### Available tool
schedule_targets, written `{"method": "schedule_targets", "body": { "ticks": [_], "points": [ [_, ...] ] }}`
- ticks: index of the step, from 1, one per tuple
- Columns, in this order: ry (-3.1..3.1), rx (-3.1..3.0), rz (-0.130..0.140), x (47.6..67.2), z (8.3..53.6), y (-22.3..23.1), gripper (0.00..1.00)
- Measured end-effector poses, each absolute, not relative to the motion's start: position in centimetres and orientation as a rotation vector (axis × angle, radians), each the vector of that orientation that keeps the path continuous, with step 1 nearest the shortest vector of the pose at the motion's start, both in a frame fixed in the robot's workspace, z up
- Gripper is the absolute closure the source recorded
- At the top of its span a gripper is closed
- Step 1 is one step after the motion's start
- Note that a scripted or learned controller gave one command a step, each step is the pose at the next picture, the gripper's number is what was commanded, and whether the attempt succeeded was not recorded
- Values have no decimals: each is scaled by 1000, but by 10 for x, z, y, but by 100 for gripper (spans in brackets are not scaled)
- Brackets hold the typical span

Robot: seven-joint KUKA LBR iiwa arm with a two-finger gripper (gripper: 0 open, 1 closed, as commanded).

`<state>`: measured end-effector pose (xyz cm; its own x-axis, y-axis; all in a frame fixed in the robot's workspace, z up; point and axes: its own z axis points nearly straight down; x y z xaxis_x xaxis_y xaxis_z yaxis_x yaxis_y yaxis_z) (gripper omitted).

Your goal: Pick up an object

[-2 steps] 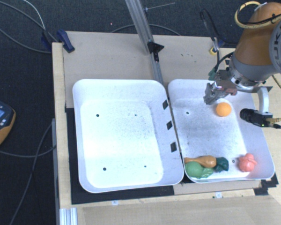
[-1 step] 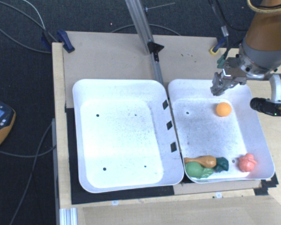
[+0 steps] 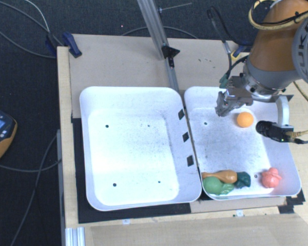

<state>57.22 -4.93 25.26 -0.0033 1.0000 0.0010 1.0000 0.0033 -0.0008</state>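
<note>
Near the upper right of the frame, the metal hand (image 3: 225, 108) is seen beside a smooth round orange ball (image 3: 245, 119); whether it is clenched cannot be told. No writing can be read.

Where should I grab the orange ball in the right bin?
Grip the orange ball across its middle, coming straight down from above. It is round and lies alone on the bin floor, with the gripper just to its left.

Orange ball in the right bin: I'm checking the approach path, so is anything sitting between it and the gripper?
Nothing visible does. The gripper hangs just left of the orange ball, with bare bin floor between them. The other toys lie along the right bin's near edge.
</note>
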Motion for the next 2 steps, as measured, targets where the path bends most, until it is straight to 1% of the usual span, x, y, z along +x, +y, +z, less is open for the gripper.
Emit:
{"method": "schedule_targets", "body": {
  "ticks": [1,2],
  "points": [
    [-2224,-2217,0,549,237,-7,100],
    [-2226,-2214,0,526,231,51,100]
  ]
}}
